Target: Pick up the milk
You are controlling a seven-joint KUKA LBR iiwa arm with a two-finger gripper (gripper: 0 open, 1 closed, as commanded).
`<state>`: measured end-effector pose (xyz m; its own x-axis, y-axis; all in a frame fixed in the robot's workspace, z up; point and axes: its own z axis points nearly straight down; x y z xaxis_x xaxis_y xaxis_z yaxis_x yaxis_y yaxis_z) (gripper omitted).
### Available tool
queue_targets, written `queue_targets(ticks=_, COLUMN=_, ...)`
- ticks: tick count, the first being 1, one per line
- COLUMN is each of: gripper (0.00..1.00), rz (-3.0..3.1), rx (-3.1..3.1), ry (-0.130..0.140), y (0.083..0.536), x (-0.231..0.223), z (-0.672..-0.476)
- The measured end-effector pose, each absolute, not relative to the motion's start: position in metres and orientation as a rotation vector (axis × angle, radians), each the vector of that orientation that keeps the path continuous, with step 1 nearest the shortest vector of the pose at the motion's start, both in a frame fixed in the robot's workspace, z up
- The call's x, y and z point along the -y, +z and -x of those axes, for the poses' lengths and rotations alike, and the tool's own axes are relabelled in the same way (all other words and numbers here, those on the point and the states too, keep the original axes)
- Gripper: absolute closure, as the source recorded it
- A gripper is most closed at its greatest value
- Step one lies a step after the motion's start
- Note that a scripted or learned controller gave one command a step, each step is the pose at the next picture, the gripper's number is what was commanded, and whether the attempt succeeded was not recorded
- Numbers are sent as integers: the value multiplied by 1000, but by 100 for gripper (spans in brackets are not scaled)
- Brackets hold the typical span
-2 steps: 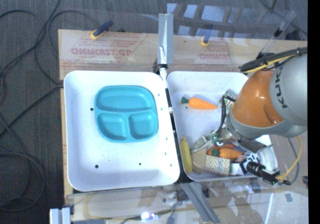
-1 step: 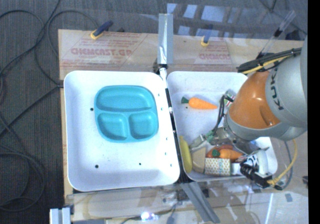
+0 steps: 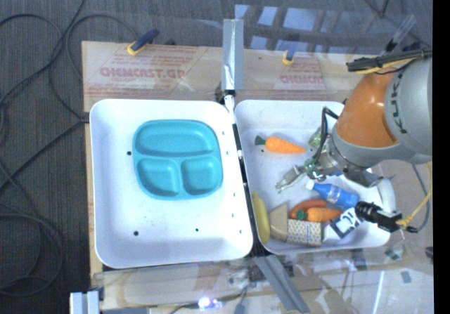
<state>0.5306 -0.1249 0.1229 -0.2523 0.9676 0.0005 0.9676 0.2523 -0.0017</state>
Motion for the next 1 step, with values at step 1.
queue_targets(ticks=1, gripper=0, rz=1586, rx=2728, ry=-7, y=89, x=118, z=-492)
